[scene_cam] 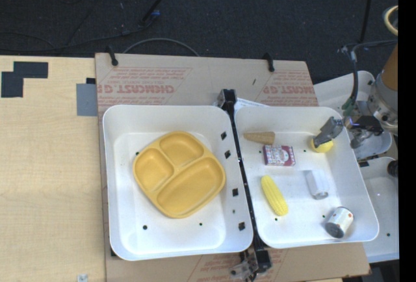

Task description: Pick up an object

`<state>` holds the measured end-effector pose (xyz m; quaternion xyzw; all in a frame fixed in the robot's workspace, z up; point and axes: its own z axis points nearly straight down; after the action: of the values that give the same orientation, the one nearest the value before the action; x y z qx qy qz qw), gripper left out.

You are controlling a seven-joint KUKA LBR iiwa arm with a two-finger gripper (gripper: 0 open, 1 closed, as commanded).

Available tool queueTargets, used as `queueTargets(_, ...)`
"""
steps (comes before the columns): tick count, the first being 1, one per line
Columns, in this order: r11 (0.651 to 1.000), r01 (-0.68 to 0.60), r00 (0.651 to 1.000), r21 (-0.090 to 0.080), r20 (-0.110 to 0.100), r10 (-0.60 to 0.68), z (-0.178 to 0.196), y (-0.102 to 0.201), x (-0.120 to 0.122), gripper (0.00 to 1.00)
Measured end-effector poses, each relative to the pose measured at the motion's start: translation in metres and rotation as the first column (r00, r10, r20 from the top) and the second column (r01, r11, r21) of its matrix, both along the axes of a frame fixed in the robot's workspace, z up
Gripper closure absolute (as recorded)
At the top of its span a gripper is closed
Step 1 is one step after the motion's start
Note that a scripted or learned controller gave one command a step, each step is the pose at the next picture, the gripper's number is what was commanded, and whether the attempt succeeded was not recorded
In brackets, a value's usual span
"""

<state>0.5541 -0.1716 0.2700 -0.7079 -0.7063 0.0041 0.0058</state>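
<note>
Gripper [338,131] fingers sit over the right bin's [364,209] upper right corner, spread, one grey finger [327,130] seemingly touching a small yellow object [323,146], though contact is hard to confirm. Toward the bin's left edge lie a tan wedge [259,137], a pink packet [279,155] and a corn cob [273,195]. A grey cylinder [316,183] lies mid-bin; a can [338,221] sits in the lower right corner. A yellow divided plate [179,173] lies in the left bin [123,222].

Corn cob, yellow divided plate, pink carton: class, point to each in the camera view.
corn cob [273,195]: camera view, middle of its length.
yellow divided plate [190,184]: camera view, floor of its largest compartment.
pink carton [279,155]: camera view, centre of its top face.
</note>
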Motion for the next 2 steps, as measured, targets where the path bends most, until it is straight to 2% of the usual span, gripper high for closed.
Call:
queueTargets(1, 1.000, -0.003, 1.000, -0.003, 0.013, 0.003, 0.007, 0.000, 0.002, 0.00)
queueTargets(2, 1.000, -0.003, 1.000, -0.001, 0.007, 0.003, -0.047, 0.009, 0.006, 0.00)
